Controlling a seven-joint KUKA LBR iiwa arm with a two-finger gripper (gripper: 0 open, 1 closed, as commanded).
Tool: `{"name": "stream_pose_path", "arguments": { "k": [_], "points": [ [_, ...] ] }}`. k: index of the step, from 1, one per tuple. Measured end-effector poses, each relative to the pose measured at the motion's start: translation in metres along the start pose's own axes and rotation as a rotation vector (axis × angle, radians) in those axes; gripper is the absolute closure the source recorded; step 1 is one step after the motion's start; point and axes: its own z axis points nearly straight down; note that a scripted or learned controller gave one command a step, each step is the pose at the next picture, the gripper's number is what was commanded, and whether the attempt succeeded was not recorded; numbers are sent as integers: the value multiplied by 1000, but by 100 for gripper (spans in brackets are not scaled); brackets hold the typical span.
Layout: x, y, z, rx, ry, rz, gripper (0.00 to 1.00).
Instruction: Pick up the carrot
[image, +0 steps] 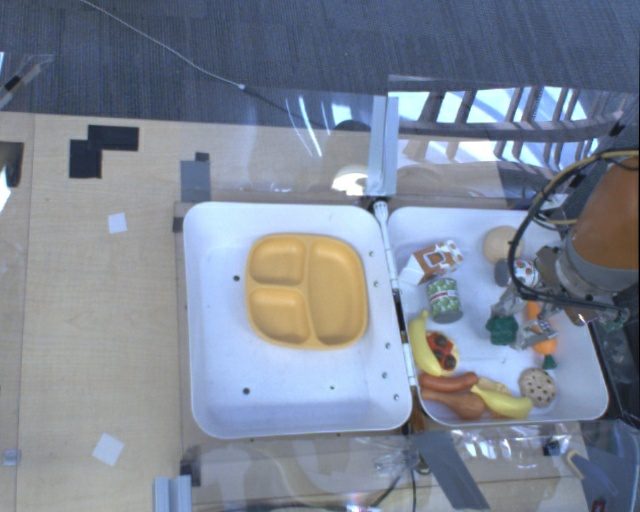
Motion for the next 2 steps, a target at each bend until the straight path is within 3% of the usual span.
{"name": "stream_pose_path", "arguments": {
  "k": [1,2],
  "points": [
    [18,8,-136,19,-16,-168,100],
    [52,19,-3,1,-1,-414,100]
  ]
}}
